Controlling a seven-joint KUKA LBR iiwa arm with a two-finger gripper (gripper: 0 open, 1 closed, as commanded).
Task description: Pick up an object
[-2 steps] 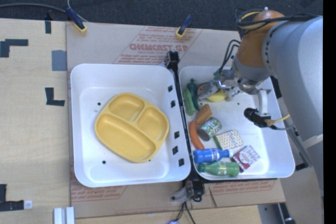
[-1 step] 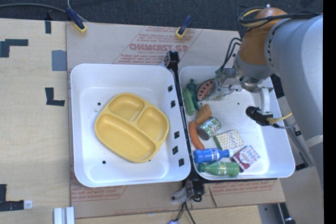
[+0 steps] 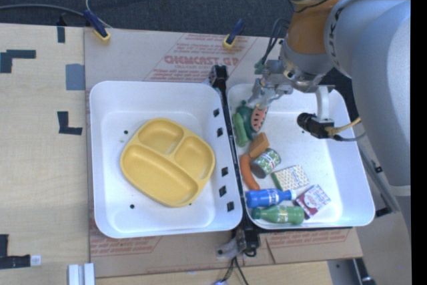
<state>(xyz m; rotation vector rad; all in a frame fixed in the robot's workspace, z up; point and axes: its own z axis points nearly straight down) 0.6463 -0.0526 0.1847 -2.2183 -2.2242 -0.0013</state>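
The grey arm with its orange band is reaching in from the right and hanging over the far left corner of the right bin. Its hand is pointing down toward the bin's left edge, and a watermelon slice is sitting right at the fingertips; I cannot tell from here whether the hand is clenched on it or merely touching it from above.

The other things are lying in a loose heap along the left side of that bin. A green vegetable is lying just beside the slice, against the bin wall. Below it a brown piece is resting near a small tin can, with an orange carrot just to the left of the can. Nearer to me, a blue bottle and a green bottle are lying side by side, and two small printed packets are lying to their right.

The left bin is carrying a yellow divided plate, lying flat near its middle. Both bins are sitting on a cardboard sheet spread over the tabletop, and two yellow and blue clamps are gripping the sheet's far edge
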